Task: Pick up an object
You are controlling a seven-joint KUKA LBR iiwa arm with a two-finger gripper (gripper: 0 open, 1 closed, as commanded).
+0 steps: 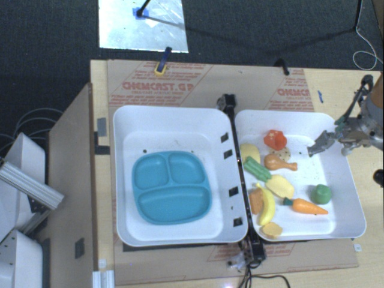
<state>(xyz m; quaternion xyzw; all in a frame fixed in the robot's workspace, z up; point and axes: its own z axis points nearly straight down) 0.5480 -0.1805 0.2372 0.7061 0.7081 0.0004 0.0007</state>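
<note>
Dark carpet floor [48, 35], shiny metal sheet [143, 15], cardboard-topped bench [180, 83], cables [366, 47]

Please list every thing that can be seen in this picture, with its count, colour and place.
bins: 2, white, side by side on the bench
divided plate: 1, blue, in left bin
tomato: 1, red, right bin, top
chicken leg: 1, tan, below the tomato
green vegetable: 1, right bin, near divider
banana: 1, yellow, lower left of right bin
carrot: 1, orange, lower right
green ball: 1, above the carrot
gripper: 1, grey, above right bin's upper right
</note>
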